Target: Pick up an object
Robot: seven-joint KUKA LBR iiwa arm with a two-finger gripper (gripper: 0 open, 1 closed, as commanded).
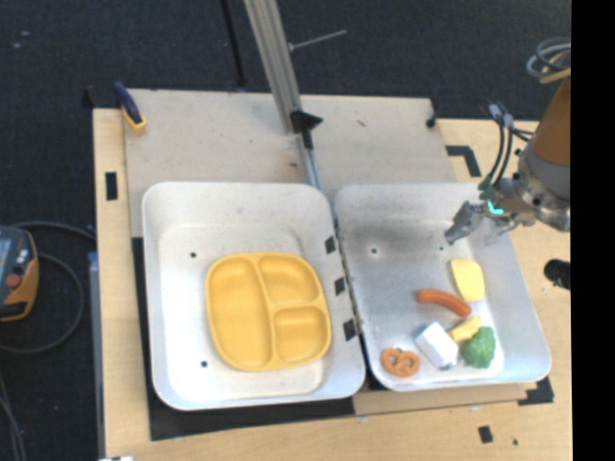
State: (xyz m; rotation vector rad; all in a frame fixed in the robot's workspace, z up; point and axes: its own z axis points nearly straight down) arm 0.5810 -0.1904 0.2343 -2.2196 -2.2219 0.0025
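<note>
Several small toys clustered in right bin's (384, 221) near corner — yellow block (468, 279), sausage (444, 301), white block (435, 343), broccoli (479, 347), pretzel (400, 361) — with claw (465, 223) poised just above yellow block, grip state impossible to tell, yellow tray (266, 309) in left bin (173, 257).

The right bin's (384, 209) left half lies open; its toys (452, 329) crowd the near right corner, perhaps touching. A yellow tray (267, 308) fills the left bin (173, 219).
</note>
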